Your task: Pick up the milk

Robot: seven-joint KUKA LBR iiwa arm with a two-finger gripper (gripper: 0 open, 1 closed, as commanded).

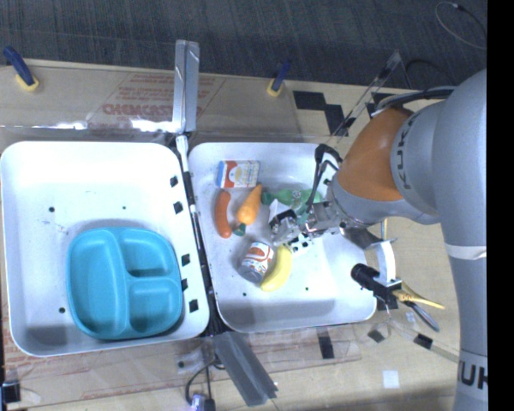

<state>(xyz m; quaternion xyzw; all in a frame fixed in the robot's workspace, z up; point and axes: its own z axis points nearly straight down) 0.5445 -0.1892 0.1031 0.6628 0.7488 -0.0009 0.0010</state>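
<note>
While the milk carton (237, 175) lies on its side at the far-left corner of the right bin (325, 302), the pincer (295, 228) hangs low among a green item (284, 197) and a dice-patterned piece (301, 241), well apart from it; whether it is apart or together I cannot tell. Closing here would likely catch clutter instead, or nudge the carrot (249, 205) and banana (278, 269).

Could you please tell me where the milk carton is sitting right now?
The milk carton lies in the right bin, near its back left corner, just above the carrot and the sausage, left of the claw.
</note>
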